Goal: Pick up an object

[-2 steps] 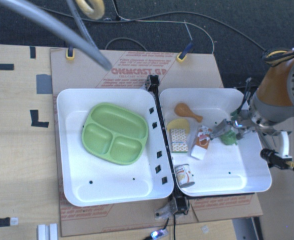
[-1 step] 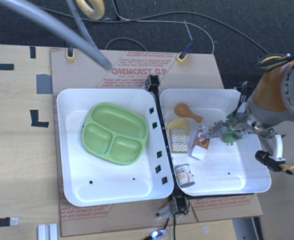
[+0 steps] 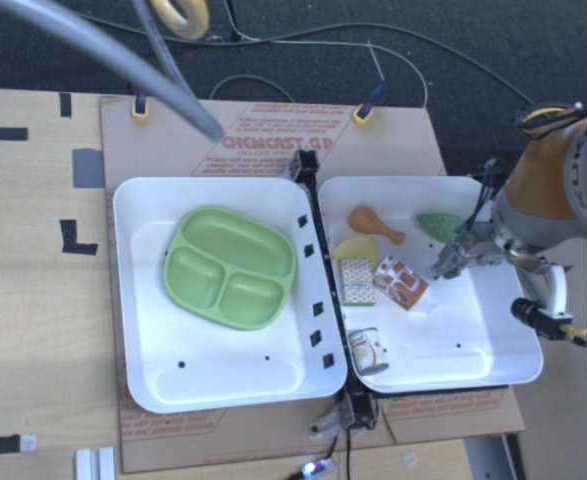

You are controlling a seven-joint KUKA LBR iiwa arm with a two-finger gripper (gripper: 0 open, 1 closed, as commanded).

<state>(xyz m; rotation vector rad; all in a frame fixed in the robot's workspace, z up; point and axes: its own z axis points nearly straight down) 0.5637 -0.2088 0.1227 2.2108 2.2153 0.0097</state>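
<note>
one red-and-white packet (image 3: pixel 402 283) lies flat beside the gripper (image 3: pixel 447 264).

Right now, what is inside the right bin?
The right bin holds an orange drumstick toy, a green leaf-like piece, a yellow block, three small packets, and the gripper. Anything beneath the gripper is hidden.

The arm (image 3: pixel 553 183) is cut off at the right edge.

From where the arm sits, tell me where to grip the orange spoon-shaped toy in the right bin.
Grip the orange spoon-shaped toy on its thin handle, coming straight down with the gripper closing across it. It lies flat, apart from the yellow sponge, and the handle looks narrower than the rounded end.
</note>
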